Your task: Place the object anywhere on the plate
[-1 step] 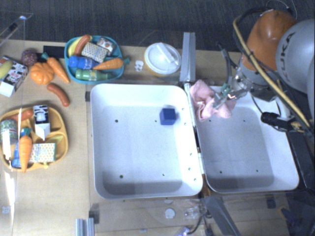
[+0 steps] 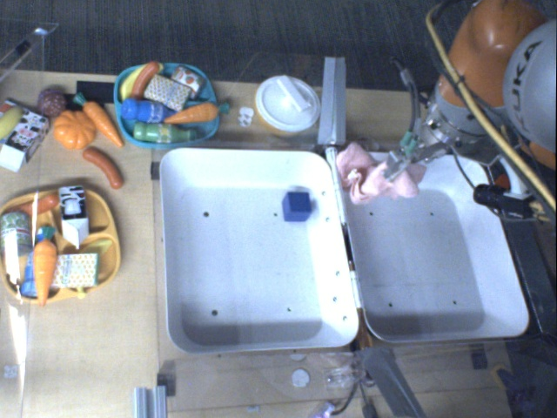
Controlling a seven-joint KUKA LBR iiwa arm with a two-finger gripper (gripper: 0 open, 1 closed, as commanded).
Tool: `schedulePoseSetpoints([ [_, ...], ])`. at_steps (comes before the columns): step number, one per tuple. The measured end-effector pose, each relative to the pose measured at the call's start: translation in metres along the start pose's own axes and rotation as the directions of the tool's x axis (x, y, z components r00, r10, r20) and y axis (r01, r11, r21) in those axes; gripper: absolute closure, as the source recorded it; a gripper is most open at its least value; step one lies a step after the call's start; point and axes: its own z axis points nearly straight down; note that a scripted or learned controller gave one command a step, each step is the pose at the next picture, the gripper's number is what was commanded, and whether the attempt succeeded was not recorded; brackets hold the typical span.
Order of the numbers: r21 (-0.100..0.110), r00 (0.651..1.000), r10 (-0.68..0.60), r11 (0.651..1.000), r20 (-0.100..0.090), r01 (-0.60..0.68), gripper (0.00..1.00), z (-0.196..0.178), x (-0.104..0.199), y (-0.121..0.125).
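Wooden bench (image 2: 139, 233), two white bins. Pink cloth (image 2: 376, 178) bunched in right bin (image 2: 452, 312) far-left corner, directly under gripper (image 2: 406, 165); appears pinched between fingers. White plate (image 2: 288, 103) up-left, beyond bins. Blue cube (image 2: 298, 205) left bin.

I am logging what is escaping me: the gripper (image 2: 402, 165) is pressing into the pink cloth (image 2: 376, 178), its fingertips blurring together, while the arm (image 2: 496, 50) is running off the right edge beyond my view.
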Motion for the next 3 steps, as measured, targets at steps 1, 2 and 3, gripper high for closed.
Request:
schedulePoseSetpoints([
  [1,0.0,0.92,-0.391,0.92,0.0,0.391,1.0,0.009,0.047,0.01],
  [2,-0.002,0.694,-0.72,0.694,0.001,0.72,1.0,0.006,0.103,0.013],
  [3,-0.003,0.431,-0.902,0.431,0.003,0.902,1.0,0.008,0.148,0.032],
])
